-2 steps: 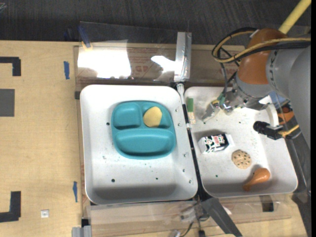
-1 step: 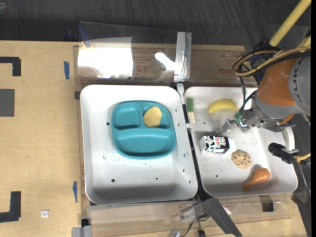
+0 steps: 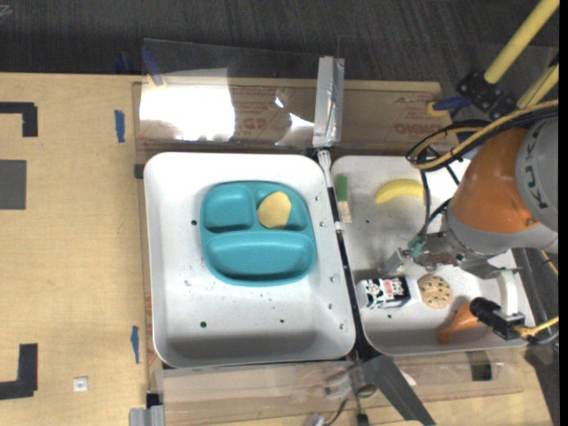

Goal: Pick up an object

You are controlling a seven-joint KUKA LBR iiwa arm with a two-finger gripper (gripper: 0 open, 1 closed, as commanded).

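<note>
My gripper (image 3: 406, 257) hangs low over the middle of the right bin (image 3: 382, 327), below the orange wrist band. Just beneath and left of it lies a small black-and-white carton (image 3: 383, 292). A round tan cookie (image 3: 433, 290) sits right of the carton, under the wrist. A yellow banana (image 3: 398, 190) lies at the back of the same bin. An orange cone-shaped piece (image 3: 460, 320) rests near the bin's front right corner. Nothing is visibly held.
The left bin (image 3: 177, 309) holds a teal divided plate (image 3: 257, 257) with a yellow round item (image 3: 273, 209) in its upper right compartment. A thin green-and-white stick (image 3: 342, 198) lies along the divider between the bins. Cables and a yellow pole stand at the back right.
</note>
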